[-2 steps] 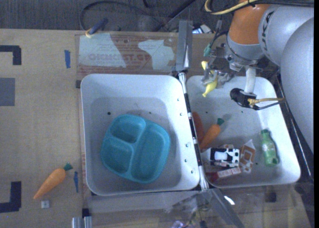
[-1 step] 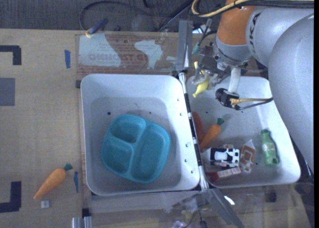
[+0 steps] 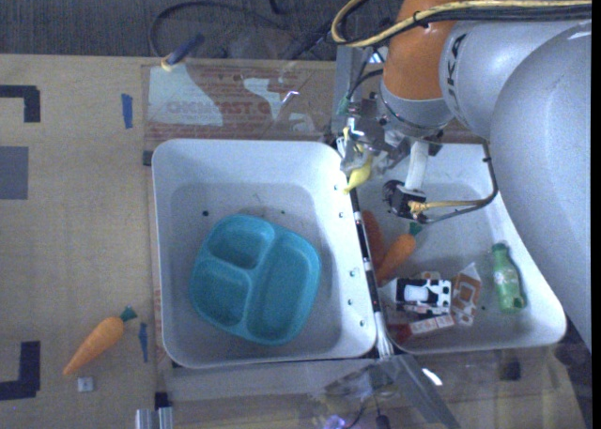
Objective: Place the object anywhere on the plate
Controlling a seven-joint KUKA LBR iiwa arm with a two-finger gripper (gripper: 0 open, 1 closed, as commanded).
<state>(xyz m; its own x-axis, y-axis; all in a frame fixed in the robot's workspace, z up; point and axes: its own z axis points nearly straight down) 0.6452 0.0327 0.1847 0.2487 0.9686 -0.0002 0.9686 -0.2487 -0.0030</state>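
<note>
**Yellow piece hanging at the bin divide, plate waiting in the left bin**

Looming closest to the lens: grey arm (image 3: 526, 117) with its orange band, reaching in from the right and ending at the gripper (image 3: 362, 157), hovering over the upper end of the wall between the two white bins. Showing a small yellow object (image 3: 359, 174) right at the gripper's tip, just above the divide; not possible to tell whether pinching it, spread or pressed together, with the wrist hiding the grip.

Lying flat in the left bin (image 3: 178, 164), toward its lower middle: teal plate (image 3: 255, 277) with three compartments, well apart from the yellow object.

Resting in the right bin (image 3: 545, 319): a carrot (image 3: 396, 256) tilted beside the divide, a black-and-white toy cow (image 3: 418, 293) just below it, and a green bottle (image 3: 505, 277) near the right wall.

Lying outside on the bench, left of the bins: another carrot (image 3: 94, 344).
</note>
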